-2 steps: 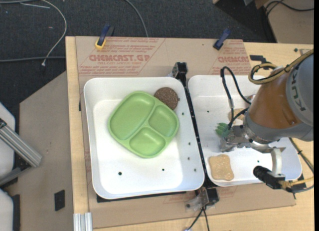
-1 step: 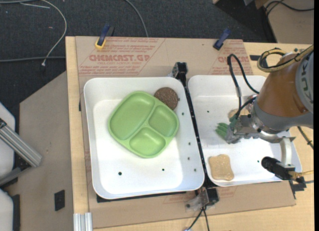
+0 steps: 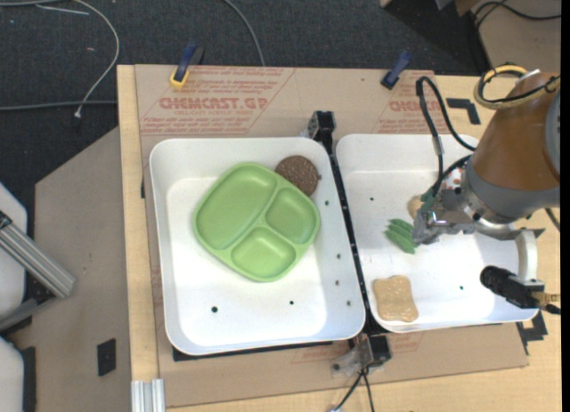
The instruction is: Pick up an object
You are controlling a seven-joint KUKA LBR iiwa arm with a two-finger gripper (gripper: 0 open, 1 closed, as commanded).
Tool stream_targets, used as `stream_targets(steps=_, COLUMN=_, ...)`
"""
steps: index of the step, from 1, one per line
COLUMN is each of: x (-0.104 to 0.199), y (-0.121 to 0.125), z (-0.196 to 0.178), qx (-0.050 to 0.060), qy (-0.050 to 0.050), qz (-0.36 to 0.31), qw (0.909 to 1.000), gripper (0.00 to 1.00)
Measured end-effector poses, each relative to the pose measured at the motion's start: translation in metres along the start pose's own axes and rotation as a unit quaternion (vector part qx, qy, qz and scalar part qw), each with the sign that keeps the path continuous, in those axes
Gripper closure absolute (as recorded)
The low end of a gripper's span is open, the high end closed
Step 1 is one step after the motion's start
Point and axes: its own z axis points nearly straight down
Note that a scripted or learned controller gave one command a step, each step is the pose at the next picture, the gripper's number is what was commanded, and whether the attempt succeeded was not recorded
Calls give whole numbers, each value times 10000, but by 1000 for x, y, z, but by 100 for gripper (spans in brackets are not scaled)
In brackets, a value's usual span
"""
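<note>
Here we are over the table [image 3: 223,90], a brown board with two blue clamps on its far edge, and two white bins sitting side by side on it. In the left bin [image 3: 178,303] lies a green divided plate [image 3: 256,221] with three compartments, tilted at an angle across the middle of the floor, and tucked against its far right corner is a round brown patty [image 3: 297,171], just touching or slightly overlapped by the plate's rim. Over to the right bin [image 3: 374,161] now, where the arm [image 3: 517,143] comes in from the right, orange band showing above the grey wrist, and the hand [image 3: 427,221] is down low near the bin floor at mid-bin. Right at its tip is a small green object [image 3: 402,235], leafy or ridged by the look of it, lying just left of the hand and seemingly in contact with it. Whether the hand is clenched on that green piece or merely resting against it, I cannot tell from this angle; the tips are too small and cluttered to read. Nearer the front edge of the same bin sits a tan, biscuit-like piece [image 3: 394,298], flat on the floor, well apart from the hand. Black cables loop from the wrist up across the bin's far side.
</note>
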Motion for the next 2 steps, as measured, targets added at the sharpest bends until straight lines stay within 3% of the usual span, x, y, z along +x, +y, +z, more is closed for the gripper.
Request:
stream_targets(steps=1, x=2, y=1, z=-63, qx=-6, qy=-1, qz=-2, qw=10000, gripper=100)
stream_targets(steps=2, x=59, y=4, z=-51, qx=39, qy=19, qz=-21, qw=10000, gripper=100)
